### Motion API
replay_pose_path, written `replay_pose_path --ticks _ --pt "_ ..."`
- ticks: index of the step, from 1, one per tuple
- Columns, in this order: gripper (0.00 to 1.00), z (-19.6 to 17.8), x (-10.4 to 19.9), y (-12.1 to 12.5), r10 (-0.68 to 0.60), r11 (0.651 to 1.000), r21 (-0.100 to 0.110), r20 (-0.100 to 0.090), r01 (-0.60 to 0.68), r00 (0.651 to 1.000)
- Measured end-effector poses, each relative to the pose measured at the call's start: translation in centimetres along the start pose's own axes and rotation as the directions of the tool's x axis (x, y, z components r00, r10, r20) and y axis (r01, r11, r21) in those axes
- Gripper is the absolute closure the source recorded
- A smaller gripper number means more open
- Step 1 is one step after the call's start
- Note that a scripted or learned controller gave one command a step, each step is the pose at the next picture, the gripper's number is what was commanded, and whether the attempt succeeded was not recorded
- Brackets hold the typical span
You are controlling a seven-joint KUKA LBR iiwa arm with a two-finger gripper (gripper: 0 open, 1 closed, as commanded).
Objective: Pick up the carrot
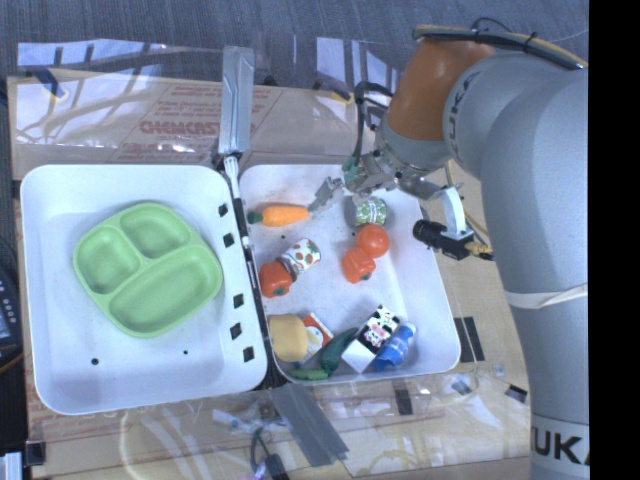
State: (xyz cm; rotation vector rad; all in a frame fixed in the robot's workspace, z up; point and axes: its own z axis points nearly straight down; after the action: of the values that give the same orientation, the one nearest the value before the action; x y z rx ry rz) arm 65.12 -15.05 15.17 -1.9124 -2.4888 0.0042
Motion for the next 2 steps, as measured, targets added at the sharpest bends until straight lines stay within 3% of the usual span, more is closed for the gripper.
replay_pose_path --ticks 1,2 --pt "0.00 0.94 4.06 1.59 -0.127 0.992 0.002 -0.002 0.127 0.992" --pt "0.00 0.93 4.04 1.58 -0.126 0.992 0.002 -0.002 0.127 0.992"
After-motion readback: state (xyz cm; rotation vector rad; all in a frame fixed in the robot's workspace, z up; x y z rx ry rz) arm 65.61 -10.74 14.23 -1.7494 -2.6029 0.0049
